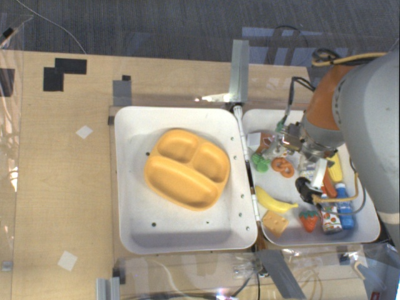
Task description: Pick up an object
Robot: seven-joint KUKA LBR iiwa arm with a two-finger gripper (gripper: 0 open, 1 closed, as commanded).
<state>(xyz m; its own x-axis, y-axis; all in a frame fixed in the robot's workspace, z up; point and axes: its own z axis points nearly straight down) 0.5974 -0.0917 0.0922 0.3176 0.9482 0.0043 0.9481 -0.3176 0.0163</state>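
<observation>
My gripper (289, 144) hangs low over the back of the right bin (370, 229), reaching in from the right under the orange wrist band. Just below it lie an orange pretzel-shaped toy (282, 166) and a small green toy (259, 163). A yellow banana (275, 200) lies in the bin's middle, with a tan cheese block (275, 222) at the front left. A red strawberry-like toy (307, 220), a red-and-white bottle (331, 221) and a blue item (344, 209) crowd the front right. The gripper body hides whatever is directly under it.
The left bin (134, 224) bears a large yellow divided plate (187, 167). A metal divider post (240, 74) stands between the bins at the back. The grey arm covers the right bin's far right side.
</observation>
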